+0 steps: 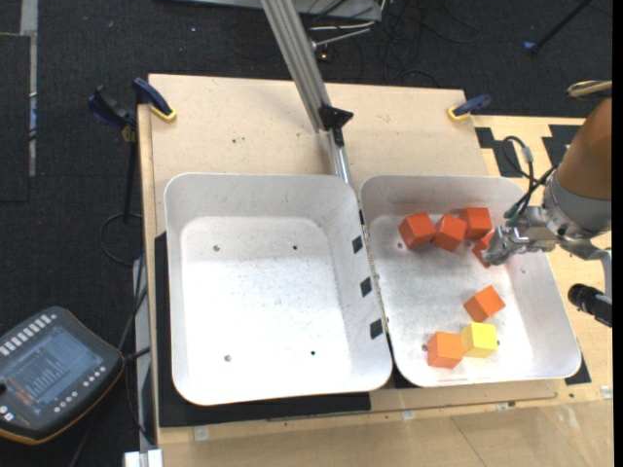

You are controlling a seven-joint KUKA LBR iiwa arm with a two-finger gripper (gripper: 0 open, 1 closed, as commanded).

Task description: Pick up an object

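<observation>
Six blocks in my right bin (545,353), gripper (498,246) down among the top cluster.

I count five orange cubes and one yellow cube (480,340), all in the right bin; the left bin (185,212) shows only dark specks. Three orange ones sit in a row near the top edge (448,230), one lies alone lower down (484,304), another touches the yellow (445,349). The gripper sits against a red-orange block (483,248) by the row; I can't tell how it's set.
</observation>
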